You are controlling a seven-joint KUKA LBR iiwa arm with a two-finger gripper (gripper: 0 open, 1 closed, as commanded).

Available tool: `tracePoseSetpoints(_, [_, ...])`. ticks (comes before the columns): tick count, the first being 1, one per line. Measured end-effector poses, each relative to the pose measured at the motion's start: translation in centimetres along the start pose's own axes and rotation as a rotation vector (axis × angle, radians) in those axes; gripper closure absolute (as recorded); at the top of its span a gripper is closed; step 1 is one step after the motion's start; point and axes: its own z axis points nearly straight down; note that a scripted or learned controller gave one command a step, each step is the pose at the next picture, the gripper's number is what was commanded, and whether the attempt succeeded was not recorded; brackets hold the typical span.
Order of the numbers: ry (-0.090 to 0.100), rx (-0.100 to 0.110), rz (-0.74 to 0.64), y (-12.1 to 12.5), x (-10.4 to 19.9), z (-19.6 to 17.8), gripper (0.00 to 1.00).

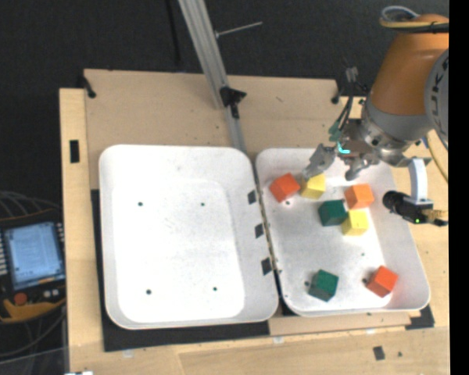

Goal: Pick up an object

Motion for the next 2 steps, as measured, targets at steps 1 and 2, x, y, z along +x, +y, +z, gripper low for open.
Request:
tracePoseSetpoints(1, [-0.003,0.005,0.001,0.4,0.4,4.5,0.00])
tracePoseSetpoints(2, [-0.003,0.006,0.004,0.3,0.4,10.8,0.00])
